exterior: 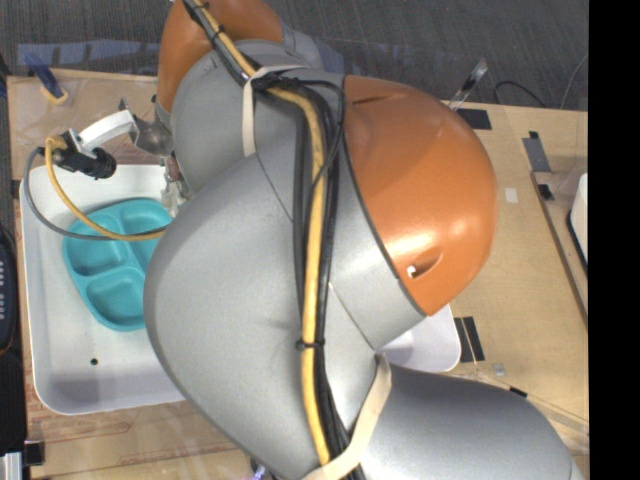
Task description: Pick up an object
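Teal divided tray (112,268) lying flat in one white bin (50,353), just below the pincer (172,180) and toward its view-left side, partly getting covered by the grey arm (250,288). Pincer poking out near that bin's far wall, mostly getting blocked by the arm, so honestly can't tell whether apart or together. Yellow cable (60,213) looping out view-left of the pincer, crossing the tray's top edge. Second bin (440,343) peeking out well off to the pincer's other side.

A robotics lab: a bulky grey-and-orange cabled robot arm (300,268) looms over a shallow white plastic bin (60,368) on a taped plywood bench (520,228).
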Controlling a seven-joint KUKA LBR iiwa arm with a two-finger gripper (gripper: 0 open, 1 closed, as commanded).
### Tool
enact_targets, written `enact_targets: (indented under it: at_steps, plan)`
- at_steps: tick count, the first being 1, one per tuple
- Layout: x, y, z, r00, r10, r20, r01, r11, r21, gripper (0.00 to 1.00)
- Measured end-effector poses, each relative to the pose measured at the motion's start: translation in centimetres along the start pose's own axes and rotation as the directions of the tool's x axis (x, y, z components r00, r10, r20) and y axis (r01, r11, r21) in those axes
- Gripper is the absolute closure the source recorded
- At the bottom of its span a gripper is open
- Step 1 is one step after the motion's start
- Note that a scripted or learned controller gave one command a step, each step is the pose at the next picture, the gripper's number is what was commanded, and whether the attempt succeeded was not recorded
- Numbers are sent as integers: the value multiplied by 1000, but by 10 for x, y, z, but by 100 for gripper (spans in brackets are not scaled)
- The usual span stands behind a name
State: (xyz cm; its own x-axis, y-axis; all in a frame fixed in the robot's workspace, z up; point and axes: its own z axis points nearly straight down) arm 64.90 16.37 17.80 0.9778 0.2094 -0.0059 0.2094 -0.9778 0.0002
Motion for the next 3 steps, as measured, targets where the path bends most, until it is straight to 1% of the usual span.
enact_targets:
  at_steps: [1, 2, 3]
  plan:
    - [10, -55, -20, 1000, -1, -5, 1, 1000, 0, 100]
    - [13, -51, -25, 1000, 2, -4, -2, 1000, -3, 100]
    - [-8, -58, -85, 1000, 2, -8, -2, 1000, -2, 100]
